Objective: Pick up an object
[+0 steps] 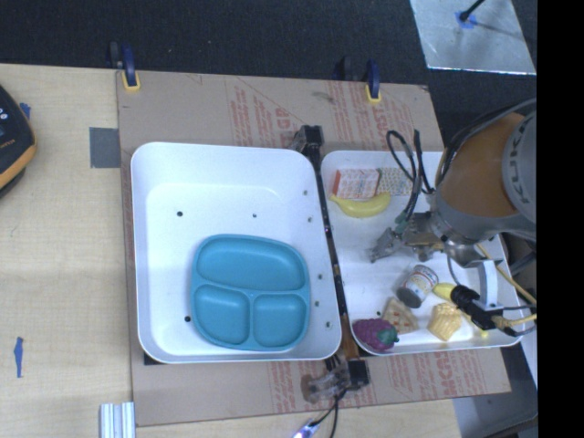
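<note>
In the right bin, several small objects are being seen around the gripper: one yellow banana and one small carton beyond it toward the far wall, one small can just nearer than it, and — along the near rim — one purple piece, one tan wedge and one yellow corn piece. Nothing is being held between the fingers; whether they are parted cannot be told. One blue divided plate is lying in the left bin. Both bins are sitting on brown cardboard clamped over a pale wooden bench — dark floor beyond.
</note>
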Motion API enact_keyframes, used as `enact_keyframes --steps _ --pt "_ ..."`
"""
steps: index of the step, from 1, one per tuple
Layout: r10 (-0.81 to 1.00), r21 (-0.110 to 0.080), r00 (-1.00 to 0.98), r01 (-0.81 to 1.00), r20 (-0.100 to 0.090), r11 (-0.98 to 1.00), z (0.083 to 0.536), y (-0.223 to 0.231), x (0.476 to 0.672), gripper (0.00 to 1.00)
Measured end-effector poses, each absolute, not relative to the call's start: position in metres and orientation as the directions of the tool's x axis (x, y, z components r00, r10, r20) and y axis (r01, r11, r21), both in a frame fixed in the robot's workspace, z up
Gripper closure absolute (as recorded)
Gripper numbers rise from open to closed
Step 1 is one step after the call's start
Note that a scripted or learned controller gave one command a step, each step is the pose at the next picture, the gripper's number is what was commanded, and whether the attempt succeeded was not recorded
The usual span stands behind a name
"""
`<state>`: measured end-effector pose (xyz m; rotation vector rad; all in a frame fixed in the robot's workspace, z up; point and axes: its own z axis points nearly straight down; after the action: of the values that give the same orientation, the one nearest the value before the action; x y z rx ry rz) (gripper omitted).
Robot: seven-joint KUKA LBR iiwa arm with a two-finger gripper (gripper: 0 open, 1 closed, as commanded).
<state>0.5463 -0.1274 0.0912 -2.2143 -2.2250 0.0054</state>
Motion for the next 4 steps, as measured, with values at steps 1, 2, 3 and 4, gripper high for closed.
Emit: enact_keyframes --steps 1,2,3,4 --pt "1.000 -0.004 -0.005 1.000 0.001 0.005 0.091 -0.139 0.475 0.00" --pt "1.000 -0.005 -0.008 1.000 0.000 0.008 0.102 -0.140 0.476 1.00" --pt "1.000 -0.002 -0.005 1.000 0.001 0.005 0.192 -0.088 0.504 1.00" --pt "1.000 -0.001 -0.005 1.000 -0.001 0.005 0.235 -0.121 0.598 1.00"
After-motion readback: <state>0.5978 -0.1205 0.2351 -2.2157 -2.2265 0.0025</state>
